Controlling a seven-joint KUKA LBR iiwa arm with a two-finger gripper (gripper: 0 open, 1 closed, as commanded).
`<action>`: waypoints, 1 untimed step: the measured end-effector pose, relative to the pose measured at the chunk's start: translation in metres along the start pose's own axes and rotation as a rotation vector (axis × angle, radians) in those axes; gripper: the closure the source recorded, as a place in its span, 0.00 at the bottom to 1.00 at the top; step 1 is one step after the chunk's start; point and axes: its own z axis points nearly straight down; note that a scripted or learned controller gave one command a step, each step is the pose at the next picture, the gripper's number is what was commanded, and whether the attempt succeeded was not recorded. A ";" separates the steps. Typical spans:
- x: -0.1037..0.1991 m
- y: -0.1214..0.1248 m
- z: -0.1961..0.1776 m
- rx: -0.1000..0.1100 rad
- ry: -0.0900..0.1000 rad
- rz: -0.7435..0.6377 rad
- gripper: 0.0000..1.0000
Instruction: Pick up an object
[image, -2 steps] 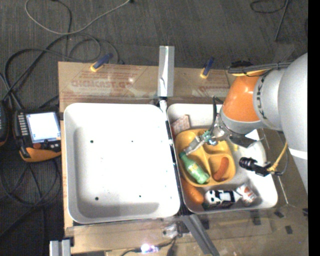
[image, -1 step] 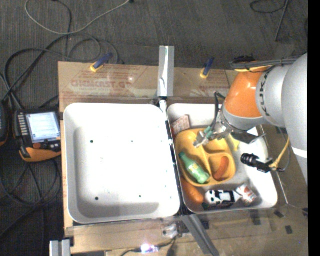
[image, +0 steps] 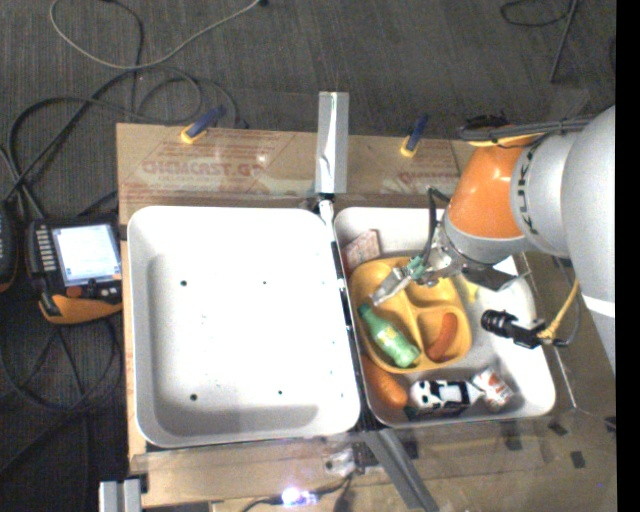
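Observation:
The right bin (image: 540, 395) holds a jumble of objects. A yellow divided dish (image: 440, 300) lies in its middle, with a green bottle (image: 390, 338) across the near left rim and an orange sausage-shaped piece (image: 445, 333) in one compartment. A pale yellow-green stick (image: 390, 288) leans on the dish's left side. An orange carrot-like piece (image: 385, 385), a black-and-white toy (image: 440, 393) and a small red-and-white item (image: 495, 388) lie along the near wall. A brown card (image: 362, 246) sits at the far left corner. My gripper (image: 422, 268) hangs low over the dish's far part, beside the stick's upper end.
The left bin (image: 150, 250) is a broad white tray beside the right one. A metal post (image: 331, 140) stands behind the seam between the bins. The arm's orange band (image: 485, 200) and grey body cover the right bin's far right corner. A black cable plug (image: 500, 323) hangs there.

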 end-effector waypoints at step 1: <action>-0.047 0.059 0.016 0.035 0.024 -0.088 0.00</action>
